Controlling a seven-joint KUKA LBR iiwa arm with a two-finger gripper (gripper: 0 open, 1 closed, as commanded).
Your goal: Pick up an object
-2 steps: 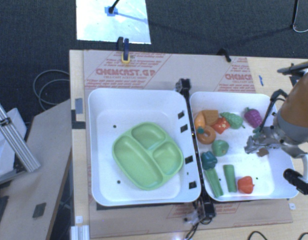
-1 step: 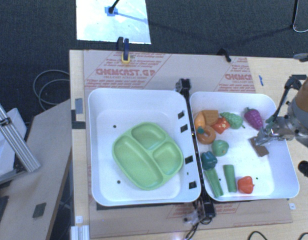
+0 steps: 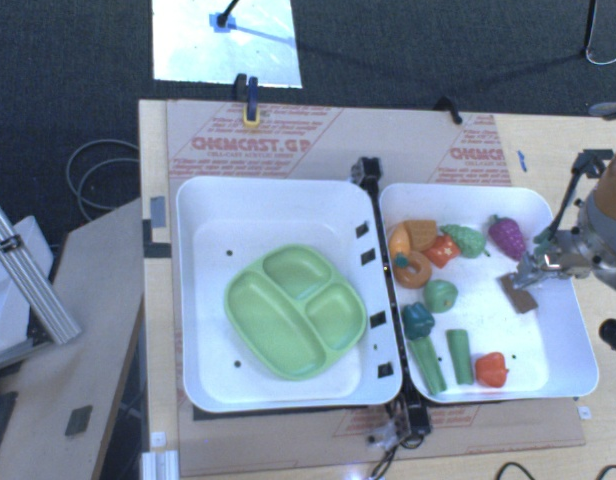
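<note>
While the left shallow white plastic bin (image 3: 203,268) carries just a glossy pale-green divided plastic plate (image 3: 295,311), the task's things all lie in the right white bin (image 3: 573,338) on the board-covered desk (image 3: 288,138).

They are toy food, smooth moulded plastic by the look:
- At that bin's left, an orange ring (image 3: 413,268) touches an orange block (image 3: 420,233).
- A red pepper-like piece (image 3: 440,251) sits just beside a knobbly green one (image 3: 468,238).
- Lower down are a rounded green fruit (image 3: 440,294), a teal lump (image 3: 418,318) and two green sticks (image 3: 426,363) (image 3: 458,353).
- A red-orange piece (image 3: 491,368) lies near the front wall.
- A bumpy purple grape bunch (image 3: 506,235) sits further right.

The grey metal gripper (image 3: 536,268) is low at the right side, just above a flat brown slab (image 3: 518,293). Its opening is too small and blurred; cannot tell.

The slab looks like the target. It is thin and lies flat, so the grip should go across its narrow edges, descending square to the bin floor. A skewed pinch would likely skid it.
</note>
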